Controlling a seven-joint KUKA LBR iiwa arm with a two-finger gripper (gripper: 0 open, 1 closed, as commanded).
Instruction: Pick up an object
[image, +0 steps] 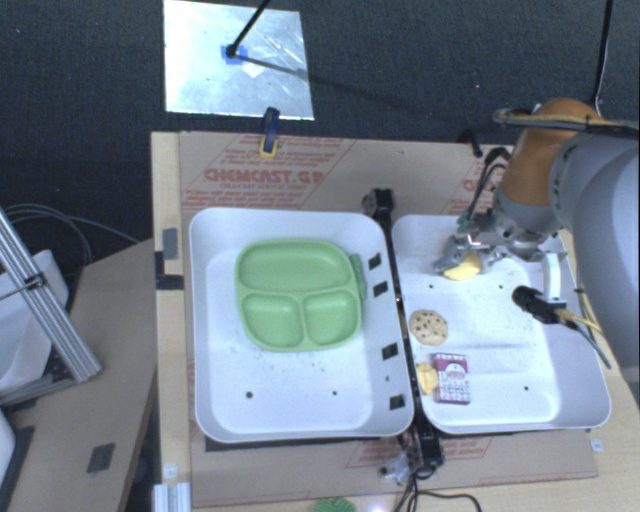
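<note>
Arm (560, 170) bent low, fingers (462, 255) over yellow piece (462, 269)

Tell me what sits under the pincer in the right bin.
A pale yellow object lies on the right bin floor directly beneath the pincer. Its upper part is covered by the pincer, so contact or grip cannot be judged.

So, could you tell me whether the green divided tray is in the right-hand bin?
No, the green tray lies in the left bin.
</note>
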